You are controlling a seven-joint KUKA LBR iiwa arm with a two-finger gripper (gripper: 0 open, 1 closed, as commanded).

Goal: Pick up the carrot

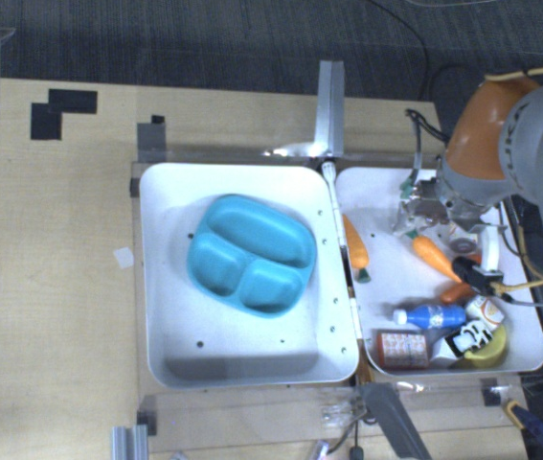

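Observation:
Two carrots lie in the right bin (386, 190). One carrot (353, 243) rests along the bin's left wall, its green end toward the front. A second carrot (435, 254) lies slantwise near the bin's middle. My gripper (418, 211) hangs over the back half of that bin, just behind and left of the second carrot's thick end. The grey arm with its orange band (482, 132) hides part of the bin's back right corner. I see nothing held in the gripper.
A blue divided plate (250, 254) sits in the left bin (170, 343). At the right bin's front lie a blue bottle (434, 315), a red-labelled pack (403, 349) and a yellow and black item (479, 340). Cables run down the right side.

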